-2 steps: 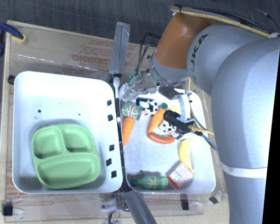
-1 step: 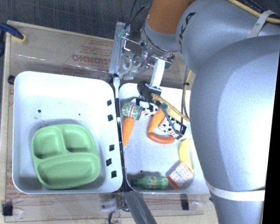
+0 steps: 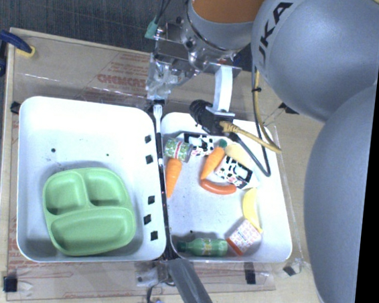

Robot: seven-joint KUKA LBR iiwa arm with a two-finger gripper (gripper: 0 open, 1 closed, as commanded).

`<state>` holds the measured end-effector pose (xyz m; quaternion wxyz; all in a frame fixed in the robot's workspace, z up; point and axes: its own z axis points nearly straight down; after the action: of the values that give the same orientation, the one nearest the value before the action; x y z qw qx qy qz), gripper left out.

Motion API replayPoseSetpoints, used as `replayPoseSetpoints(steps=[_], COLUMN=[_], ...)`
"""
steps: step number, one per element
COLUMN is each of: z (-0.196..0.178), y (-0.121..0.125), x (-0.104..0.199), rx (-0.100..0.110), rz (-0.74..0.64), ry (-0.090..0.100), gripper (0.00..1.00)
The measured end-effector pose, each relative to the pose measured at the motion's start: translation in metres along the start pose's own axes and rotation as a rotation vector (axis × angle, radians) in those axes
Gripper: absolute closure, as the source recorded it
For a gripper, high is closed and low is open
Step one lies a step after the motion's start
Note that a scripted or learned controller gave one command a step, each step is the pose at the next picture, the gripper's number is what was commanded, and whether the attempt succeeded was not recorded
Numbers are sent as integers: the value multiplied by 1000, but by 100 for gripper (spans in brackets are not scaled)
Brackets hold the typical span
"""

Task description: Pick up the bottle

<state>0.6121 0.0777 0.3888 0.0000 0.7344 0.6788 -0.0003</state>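
The bottle (image 3: 203, 246) is green with a pale label. It lies on its side against the front wall of the right bin (image 3: 281, 211), cap pointing right. My gripper (image 3: 158, 89) hangs over the far rim where the two bins meet, well behind the bottle and apart from it. Nothing shows in its grasp.
The right bin also holds two carrots (image 3: 172, 172) (image 3: 212, 162), a small green can (image 3: 177, 149), a red sausage (image 3: 218, 187), a banana (image 3: 252, 208), an orange-and-white box (image 3: 244, 236) beside the bottle's cap, and a black-and-white packet (image 3: 236, 172). A green divided plate (image 3: 89, 211) lies in the left bin (image 3: 37, 131).
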Motion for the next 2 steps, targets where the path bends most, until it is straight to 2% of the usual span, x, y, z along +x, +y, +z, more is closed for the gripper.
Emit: replayPoseSetpoints(steps=[1, 2], z=[-33, 2], y=[-52, -94], x=[58, 99], rx=[-1, 4], rz=[-88, 267], ry=[1, -2], gripper=[100, 100])
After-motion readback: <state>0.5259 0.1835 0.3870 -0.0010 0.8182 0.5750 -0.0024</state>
